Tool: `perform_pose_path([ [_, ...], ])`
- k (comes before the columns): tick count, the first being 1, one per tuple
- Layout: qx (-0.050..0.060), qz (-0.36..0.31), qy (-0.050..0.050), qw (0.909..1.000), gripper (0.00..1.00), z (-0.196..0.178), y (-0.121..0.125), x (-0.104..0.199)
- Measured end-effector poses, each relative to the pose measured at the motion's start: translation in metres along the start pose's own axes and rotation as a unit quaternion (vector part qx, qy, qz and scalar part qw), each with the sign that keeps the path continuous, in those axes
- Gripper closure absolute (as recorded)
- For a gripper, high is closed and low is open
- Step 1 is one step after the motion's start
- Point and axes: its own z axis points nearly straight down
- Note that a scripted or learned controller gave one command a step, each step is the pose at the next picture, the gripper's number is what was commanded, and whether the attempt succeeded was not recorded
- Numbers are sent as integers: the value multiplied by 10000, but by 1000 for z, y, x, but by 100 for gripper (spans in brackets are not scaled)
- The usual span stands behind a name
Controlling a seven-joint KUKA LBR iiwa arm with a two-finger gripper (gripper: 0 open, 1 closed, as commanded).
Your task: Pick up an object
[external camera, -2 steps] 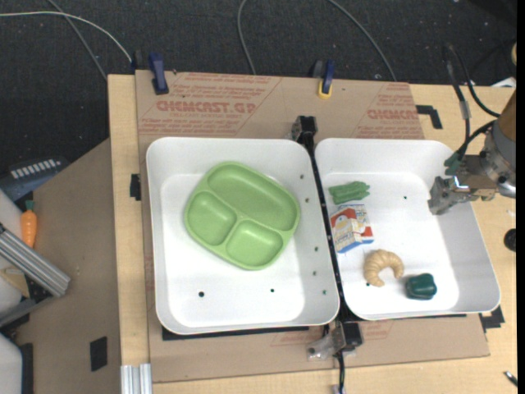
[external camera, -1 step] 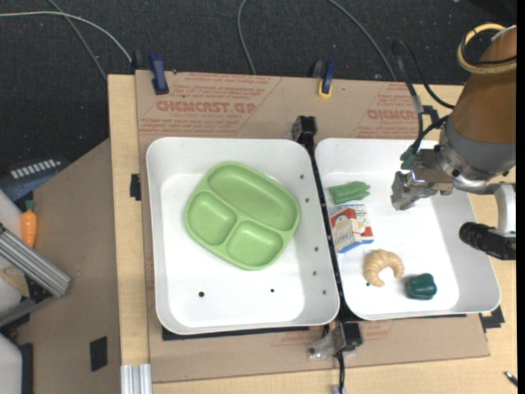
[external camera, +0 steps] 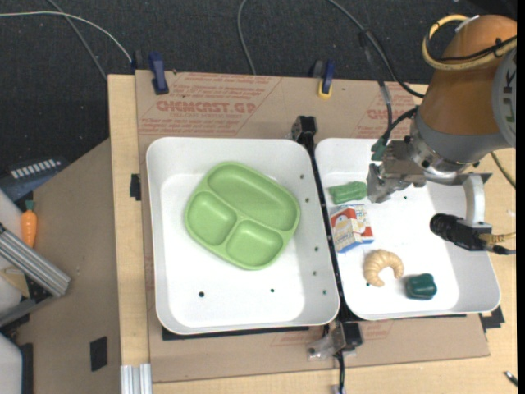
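The grey arm with orange band reaches from the frame's upper right, its jaws (external camera: 385, 183) low in the right white bin (external camera: 484, 294), seemingly just beside the green packet (external camera: 347, 192); their spacing cannot be told. Red-white pouch (external camera: 351, 227), tan croissant (external camera: 382, 265) and dark-green block (external camera: 421, 286) lie below.

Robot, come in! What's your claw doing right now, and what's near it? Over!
Gripper low in right bin, beside green packet. Nothing seen held. Carton, croissant, dark green block lie loose nearby.
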Motion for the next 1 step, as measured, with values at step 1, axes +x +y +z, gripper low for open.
perform_pose_path([
  [1,0,0,0,10000,100,1,10,43],
])
